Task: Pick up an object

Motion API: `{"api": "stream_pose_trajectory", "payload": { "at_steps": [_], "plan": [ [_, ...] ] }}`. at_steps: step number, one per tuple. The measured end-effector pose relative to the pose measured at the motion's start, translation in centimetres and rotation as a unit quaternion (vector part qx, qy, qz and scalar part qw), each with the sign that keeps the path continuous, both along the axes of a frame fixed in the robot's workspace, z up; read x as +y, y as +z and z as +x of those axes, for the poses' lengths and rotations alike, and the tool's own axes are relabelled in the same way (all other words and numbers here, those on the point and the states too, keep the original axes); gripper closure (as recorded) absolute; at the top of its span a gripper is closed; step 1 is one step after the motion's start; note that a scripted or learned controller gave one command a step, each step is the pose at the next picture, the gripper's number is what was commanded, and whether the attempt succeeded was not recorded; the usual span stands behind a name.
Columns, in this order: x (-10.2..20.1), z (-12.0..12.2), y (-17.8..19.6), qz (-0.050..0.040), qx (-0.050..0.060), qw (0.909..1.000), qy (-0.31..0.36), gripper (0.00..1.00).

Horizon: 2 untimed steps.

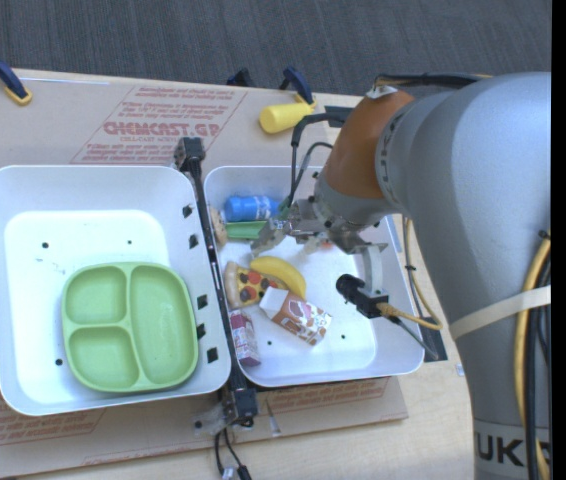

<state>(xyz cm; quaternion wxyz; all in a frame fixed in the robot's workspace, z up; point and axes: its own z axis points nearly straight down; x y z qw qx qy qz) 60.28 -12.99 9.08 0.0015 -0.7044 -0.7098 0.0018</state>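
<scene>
While pincer (pixel 285 230) hangs low, jaw state indiscernible, banana (pixel 280 272) lies just below, green item (pixel 244 230) beside; crowding probably risks glancing, empty grab.

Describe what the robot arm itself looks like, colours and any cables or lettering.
The arm is bulky, rounded and grey, with an orange band above the wrist. A yellow cable and a pale strap run along its lower body, where white letters "UK" show. The end effector is dark metal with thin black wires.
</scene>
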Motion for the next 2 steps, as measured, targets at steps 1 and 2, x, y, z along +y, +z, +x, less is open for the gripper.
{"api": "stream_pose_trajectory", "payload": {
  "at_steps": [1, 2],
  "plan": [
    [0.0, 0.1, 1.1, 0.0001, 0.000, 1.0000, 0.002, 1.00],
    [1.4, -6.2, 9.6, 0.0009, -0.001, 1.0000, -0.002, 1.00]
  ]
}}
